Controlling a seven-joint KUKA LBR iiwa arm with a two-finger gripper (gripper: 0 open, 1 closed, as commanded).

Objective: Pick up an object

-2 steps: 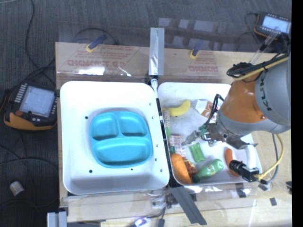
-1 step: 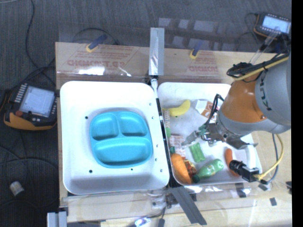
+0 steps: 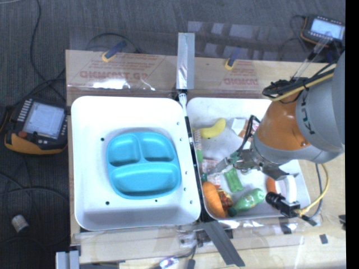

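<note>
The right bin (image 3: 230, 103) holds a jumble of small objects. A yellow banana (image 3: 213, 129) lies near its far left corner. An orange ball-like item (image 3: 211, 197) sits at the near left, with a green bottle (image 3: 247, 199) lying on its side next to it. A small green packet (image 3: 232, 180) lies in the middle. My gripper (image 3: 236, 164) hangs low over the bin's centre, just above that green packet, and the arm's orange band (image 3: 283, 129) is behind it. The wrist hides the objects beneath it.
The left bin (image 3: 92, 114) holds a blue compartment plate (image 3: 145, 162). A ridge where the bins meet (image 3: 190, 150) separates them. Teach pendants lie off the bench at left (image 3: 36, 125) and top right (image 3: 322, 29). A yellow cable (image 3: 321, 192) loops by the right bin's near corner.
</note>
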